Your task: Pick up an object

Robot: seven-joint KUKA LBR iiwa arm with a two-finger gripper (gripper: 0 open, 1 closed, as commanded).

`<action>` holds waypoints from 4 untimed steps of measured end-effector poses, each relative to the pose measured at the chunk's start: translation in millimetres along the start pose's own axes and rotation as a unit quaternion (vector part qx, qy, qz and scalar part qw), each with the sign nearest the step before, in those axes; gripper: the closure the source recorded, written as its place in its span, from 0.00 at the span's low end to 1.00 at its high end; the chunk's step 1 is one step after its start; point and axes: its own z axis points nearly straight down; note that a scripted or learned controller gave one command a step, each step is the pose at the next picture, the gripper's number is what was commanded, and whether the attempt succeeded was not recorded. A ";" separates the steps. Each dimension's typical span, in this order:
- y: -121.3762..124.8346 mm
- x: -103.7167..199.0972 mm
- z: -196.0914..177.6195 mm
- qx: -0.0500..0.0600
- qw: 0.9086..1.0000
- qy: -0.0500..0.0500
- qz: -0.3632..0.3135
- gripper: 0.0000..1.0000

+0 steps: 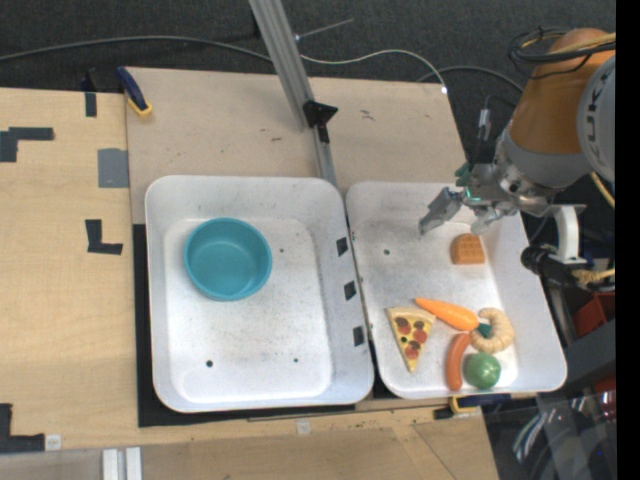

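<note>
At far left, left bin (165,268) on bench (60,268) carries teal bowl (228,258). Moving right, right bin (400,208) holds pizza slice (409,334), carrot (447,313), sausage (455,360), green ball (482,370), and orange block (467,249). We see gripper (464,214) hovering spread open, nothing between fingers. We judge block nearest candidate: just below gripper, toward near rim, squat with no clear long axis; short descent needed.

grey-and-orange arm (560,98) cut off at right edge; red sausage-shaped toy (455,360) partly hidden behind round green toy (482,370).
</note>
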 end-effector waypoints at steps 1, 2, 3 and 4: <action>0.0 -0.1 -0.1 0.000 1.000 0.000 0.000 0.00; -1.6 -0.4 64.8 0.003 1.000 0.000 0.000 0.00; -9.1 -8.5 120.4 0.003 1.000 0.000 0.001 0.00; -8.9 -8.0 133.4 0.000 1.000 -0.001 0.000 0.00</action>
